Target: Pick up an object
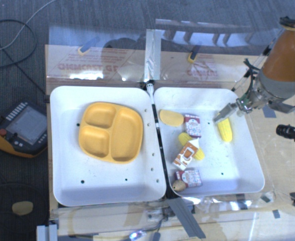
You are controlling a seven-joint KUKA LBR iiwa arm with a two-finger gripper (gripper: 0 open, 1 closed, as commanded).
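My gripper hangs over the right bin's far right part, just above and beside a yellow corn cob that lies on the bin floor. I see nothing held in it. More items lie in that bin: a flat yellow slice, a red and white carton, a small yellow piece, an orange and white carton and a red and white packet near the front wall.
The left bin holds a yellow divided plate. The right bin has bare floor at its front right. A teach pendant lies on the floor to the left. Tape and clear sheeting run along the bench's far edge.
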